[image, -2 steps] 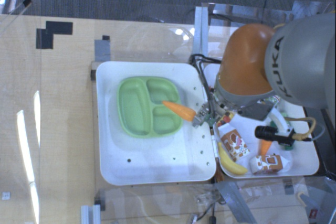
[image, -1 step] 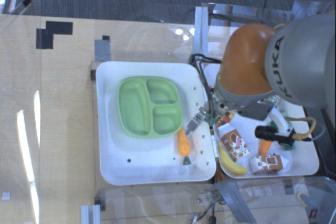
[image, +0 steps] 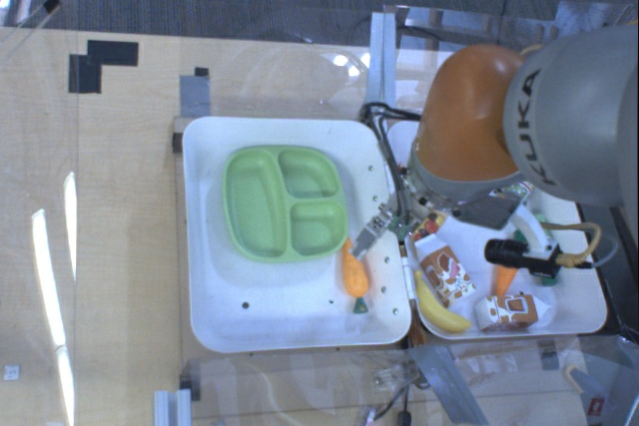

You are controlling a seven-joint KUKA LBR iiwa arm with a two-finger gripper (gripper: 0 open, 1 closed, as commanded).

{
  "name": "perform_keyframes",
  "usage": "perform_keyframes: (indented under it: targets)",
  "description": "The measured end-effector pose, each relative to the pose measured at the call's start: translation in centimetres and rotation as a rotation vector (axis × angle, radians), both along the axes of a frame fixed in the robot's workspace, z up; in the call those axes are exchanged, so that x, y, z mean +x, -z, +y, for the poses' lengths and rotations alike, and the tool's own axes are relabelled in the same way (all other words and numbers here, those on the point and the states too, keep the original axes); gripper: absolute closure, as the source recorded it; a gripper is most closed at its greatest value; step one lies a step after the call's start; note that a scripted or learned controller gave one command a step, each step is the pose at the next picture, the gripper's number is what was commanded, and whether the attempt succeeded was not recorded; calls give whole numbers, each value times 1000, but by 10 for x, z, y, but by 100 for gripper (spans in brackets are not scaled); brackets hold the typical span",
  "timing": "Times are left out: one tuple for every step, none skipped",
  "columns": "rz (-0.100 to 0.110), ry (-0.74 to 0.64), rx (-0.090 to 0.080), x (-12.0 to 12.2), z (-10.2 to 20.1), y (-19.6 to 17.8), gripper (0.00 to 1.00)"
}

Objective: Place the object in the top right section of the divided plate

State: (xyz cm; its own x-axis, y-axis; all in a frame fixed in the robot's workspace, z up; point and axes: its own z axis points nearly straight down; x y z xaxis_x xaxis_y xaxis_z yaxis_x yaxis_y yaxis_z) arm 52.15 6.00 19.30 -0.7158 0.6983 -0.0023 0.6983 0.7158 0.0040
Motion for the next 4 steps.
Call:
perform_keyframes:
  targets:
    - [0, 0, 0, 0, 0, 0, 0]
    - [0, 0, 0, 0, 0, 0, 0]
    - [0, 0, 0, 0, 0, 0, 0]
    - [0, 0, 0, 0, 0, 0, 0]
